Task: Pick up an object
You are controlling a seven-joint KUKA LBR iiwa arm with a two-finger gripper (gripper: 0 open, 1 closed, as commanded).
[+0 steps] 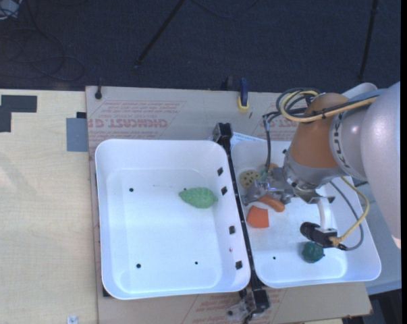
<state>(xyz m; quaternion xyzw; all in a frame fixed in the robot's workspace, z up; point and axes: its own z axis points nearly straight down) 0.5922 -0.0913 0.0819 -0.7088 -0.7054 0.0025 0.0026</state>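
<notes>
Glossy white plastic bins (122, 155), matt pale wooden bench (34, 208), smooth grey arm (375, 137)

Bright, even light whitens both bins (109, 181); floor beyond them lies dark; the whole picture looks slightly soft.

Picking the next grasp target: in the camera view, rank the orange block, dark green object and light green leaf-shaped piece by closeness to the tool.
Tool sits over the right bin.
1. Orange block, just below it.
2. Dark green object, same bin, lower right.
3. Light green leaf-shaped piece, left bin.
</notes>
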